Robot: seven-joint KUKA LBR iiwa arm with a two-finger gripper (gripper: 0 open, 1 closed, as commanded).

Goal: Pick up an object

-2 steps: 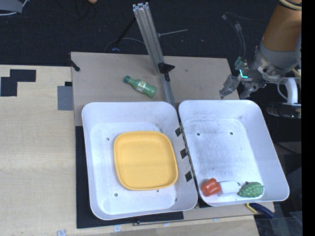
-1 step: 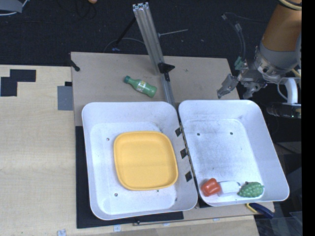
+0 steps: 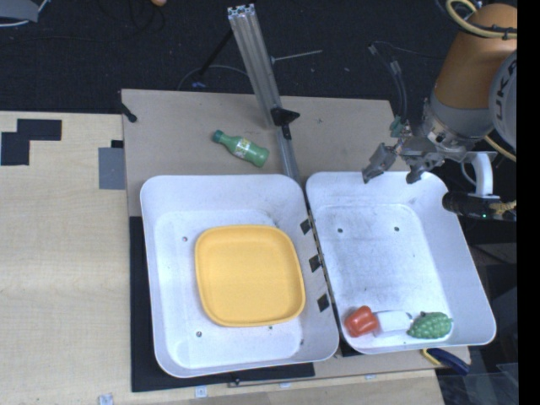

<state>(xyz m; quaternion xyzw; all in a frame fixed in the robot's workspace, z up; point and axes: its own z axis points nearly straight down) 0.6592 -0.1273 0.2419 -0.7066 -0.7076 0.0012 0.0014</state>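
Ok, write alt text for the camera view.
A robot gripper hangs open over the far edge of the right bin, which holds a red pepper, a white block and green grapes. The left bin holds a yellow plate.

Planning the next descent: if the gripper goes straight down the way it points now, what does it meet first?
Probably bare floor of the right bin near its far edge. The gripper is open; the red pepper and green grapes lie well off. Depth is uncertain.
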